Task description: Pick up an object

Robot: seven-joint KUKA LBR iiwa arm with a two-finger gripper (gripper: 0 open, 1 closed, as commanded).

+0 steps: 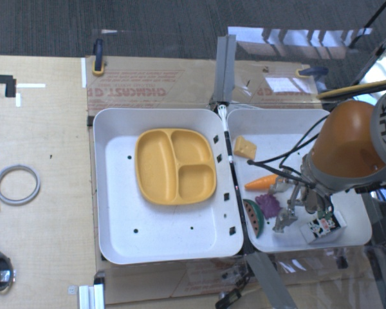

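Bench (38,127) is seen bearing two white bins side by side. The left bin (116,230) is taken up by a yellow divided plate (175,166). The right bin (354,234) is entered by the arm (347,140) from the right; the gripper (289,214) is hung low near the bin's front. In that bin a cheese wedge (246,148), carrot (262,182), purple piece (267,203) and watermelon slice (253,215) are clustered by the left wall. The purple piece is judged the likeliest target: small, lumpy, just left of the gripper, with the carrot just above it. A short shift left is needed, with the piece centred before closing, so that carrot and slice are not nudged. Gripper opening cannot be told.
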